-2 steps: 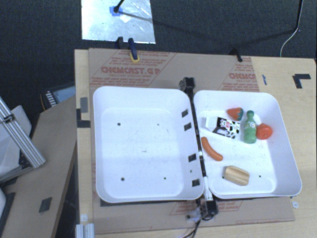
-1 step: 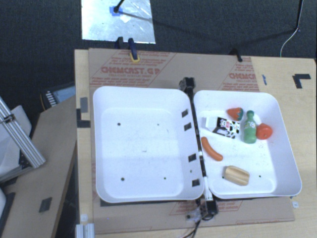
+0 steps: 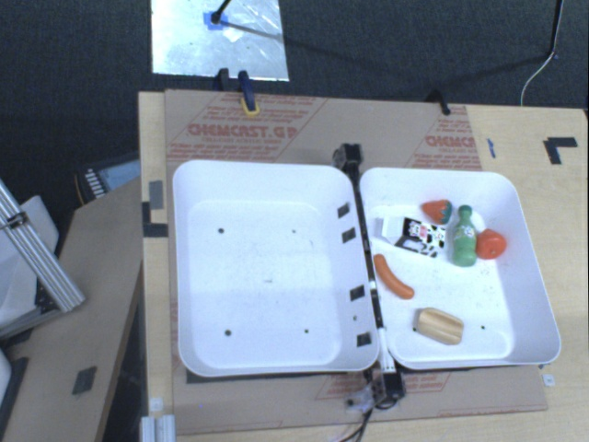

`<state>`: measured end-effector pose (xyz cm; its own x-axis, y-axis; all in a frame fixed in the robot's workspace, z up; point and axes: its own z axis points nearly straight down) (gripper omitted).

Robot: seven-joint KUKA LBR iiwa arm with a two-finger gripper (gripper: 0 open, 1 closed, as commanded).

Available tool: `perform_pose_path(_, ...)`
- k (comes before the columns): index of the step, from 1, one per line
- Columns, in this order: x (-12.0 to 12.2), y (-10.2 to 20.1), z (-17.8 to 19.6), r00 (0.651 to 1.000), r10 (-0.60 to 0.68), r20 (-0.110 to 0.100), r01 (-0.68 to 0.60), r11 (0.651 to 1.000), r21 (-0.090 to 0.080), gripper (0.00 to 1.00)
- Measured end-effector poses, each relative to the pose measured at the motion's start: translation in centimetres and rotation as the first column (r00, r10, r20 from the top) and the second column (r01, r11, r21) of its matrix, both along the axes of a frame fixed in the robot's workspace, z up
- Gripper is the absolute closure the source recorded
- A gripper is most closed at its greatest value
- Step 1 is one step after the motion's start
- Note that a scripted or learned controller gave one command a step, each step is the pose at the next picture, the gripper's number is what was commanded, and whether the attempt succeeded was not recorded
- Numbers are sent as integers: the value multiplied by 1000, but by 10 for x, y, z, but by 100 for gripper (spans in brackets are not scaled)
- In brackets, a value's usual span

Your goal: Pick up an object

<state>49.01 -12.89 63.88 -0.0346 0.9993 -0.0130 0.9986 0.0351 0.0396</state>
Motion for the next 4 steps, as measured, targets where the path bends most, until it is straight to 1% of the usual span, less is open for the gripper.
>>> perform_pose_path(1,0,0,11,1000,2,4,-2,1000,-1,100)
perform_pose_path(2,-4,-37,-163,998,-34,-46,35,999,12,100)
perform_pose_path(3,5,16,-129,999,-25,-34,26,1000,11,100)
perform_pose_path(4,16,74,-105,999,-24,-34,24,1000,13,100)
